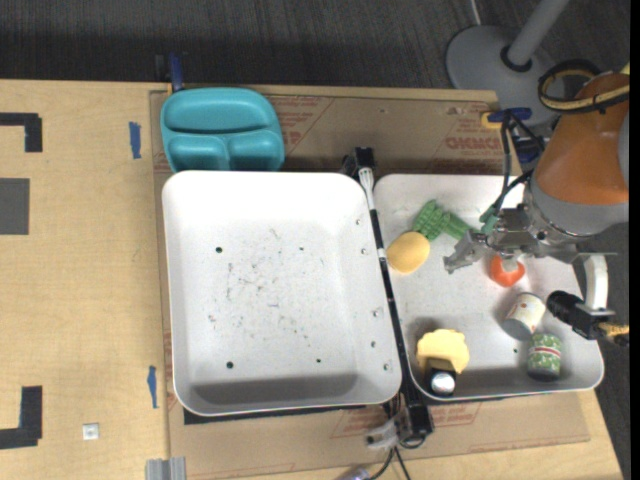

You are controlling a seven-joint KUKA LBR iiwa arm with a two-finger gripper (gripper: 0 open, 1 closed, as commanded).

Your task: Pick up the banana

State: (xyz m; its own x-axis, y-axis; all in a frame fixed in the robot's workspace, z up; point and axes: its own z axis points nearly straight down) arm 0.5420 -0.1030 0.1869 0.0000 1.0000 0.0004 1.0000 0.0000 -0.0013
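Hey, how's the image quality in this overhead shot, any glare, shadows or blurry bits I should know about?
Camera view: lighting is even and soft, with no hard glare on the left bin or right bin; faint shadows sit under the small objects; the image is slightly soft overall, so the gripper reads as a blurry grey shape; the floor at the top is dark.

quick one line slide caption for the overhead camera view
KUKA arm's gripper hovers in the right bin near a yellow lemon-like fruit, green toy and orange item.
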